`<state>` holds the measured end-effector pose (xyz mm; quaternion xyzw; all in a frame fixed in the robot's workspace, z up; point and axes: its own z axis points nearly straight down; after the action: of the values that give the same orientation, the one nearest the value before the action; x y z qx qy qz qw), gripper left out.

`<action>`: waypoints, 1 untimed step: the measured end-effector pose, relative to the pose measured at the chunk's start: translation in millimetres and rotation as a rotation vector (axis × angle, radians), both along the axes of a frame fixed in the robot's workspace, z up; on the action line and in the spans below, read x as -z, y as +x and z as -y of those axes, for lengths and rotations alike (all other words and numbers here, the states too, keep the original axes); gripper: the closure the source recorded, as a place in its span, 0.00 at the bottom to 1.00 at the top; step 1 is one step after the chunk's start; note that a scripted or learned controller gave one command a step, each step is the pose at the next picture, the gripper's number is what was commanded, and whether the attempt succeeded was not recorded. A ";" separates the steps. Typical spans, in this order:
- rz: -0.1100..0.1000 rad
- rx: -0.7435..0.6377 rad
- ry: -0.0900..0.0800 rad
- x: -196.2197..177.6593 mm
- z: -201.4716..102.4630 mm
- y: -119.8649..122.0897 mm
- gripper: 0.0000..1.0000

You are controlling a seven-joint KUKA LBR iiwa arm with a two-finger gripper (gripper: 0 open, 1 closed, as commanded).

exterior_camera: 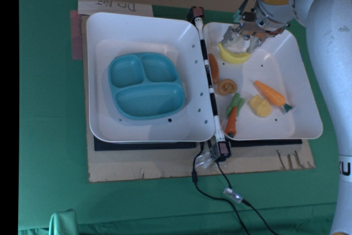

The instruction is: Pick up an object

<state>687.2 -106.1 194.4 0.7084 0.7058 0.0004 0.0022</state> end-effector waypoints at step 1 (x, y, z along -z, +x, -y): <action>0.012 -0.001 -0.002 8.4 -0.6 -11.3 0.00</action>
<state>675.8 -105.5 186.0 0.7081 0.7061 0.0038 0.0072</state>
